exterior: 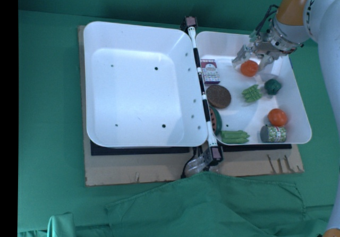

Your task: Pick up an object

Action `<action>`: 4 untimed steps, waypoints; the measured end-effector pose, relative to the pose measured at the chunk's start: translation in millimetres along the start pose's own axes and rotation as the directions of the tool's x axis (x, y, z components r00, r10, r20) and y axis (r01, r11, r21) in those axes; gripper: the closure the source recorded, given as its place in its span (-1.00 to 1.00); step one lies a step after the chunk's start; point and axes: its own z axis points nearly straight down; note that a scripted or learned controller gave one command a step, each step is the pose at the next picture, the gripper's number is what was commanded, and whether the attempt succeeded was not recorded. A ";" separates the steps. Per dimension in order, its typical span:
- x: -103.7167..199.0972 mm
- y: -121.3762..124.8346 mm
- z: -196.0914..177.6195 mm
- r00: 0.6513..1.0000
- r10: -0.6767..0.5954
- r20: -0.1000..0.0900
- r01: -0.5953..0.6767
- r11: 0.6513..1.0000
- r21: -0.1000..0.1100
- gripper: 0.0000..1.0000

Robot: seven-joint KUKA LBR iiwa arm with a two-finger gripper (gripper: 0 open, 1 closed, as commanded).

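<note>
My gripper (252, 62) hangs over the far part of the right bin (300, 119), fingers spread open on either side of an orange-red ball-like object (248, 68). The object sits just below the fingertips; I cannot tell whether they touch it. Further into the bin lie a red-and-white small box (210, 71), a brown round disc (218, 96), a green leafy piece (252, 93), a dark green lump (272, 86), a second orange fruit (277, 117), a green-labelled can (273, 134), green pea pods (235, 136) and a watermelon slice (215, 120).
The left bin (106, 44) is a bare white tray with a few dark dots. A black-and-white divider bar (202, 87) runs between the bins. Both bins rest on a cardboard sheet (106, 169) over green cloth. Folded green fabric (212, 204) lies in front.
</note>
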 end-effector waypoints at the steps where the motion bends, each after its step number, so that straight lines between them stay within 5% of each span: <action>1: -11.6 40.5 8.4 1.000 -0.004 -0.004 0.004 1.000 0.019 -1.00; 2: -9.0 28.1 7.2 1.000 0.003 0.005 -0.003 1.000 0.000 -1.00; 3: -14.7 -2.8 -28.4 1.000 0.005 0.003 -0.005 1.000 0.005 -1.00; 4: -15.3 -65.9 3.6 1.000 0.006 0.004 -0.006 1.000 0.005 -1.00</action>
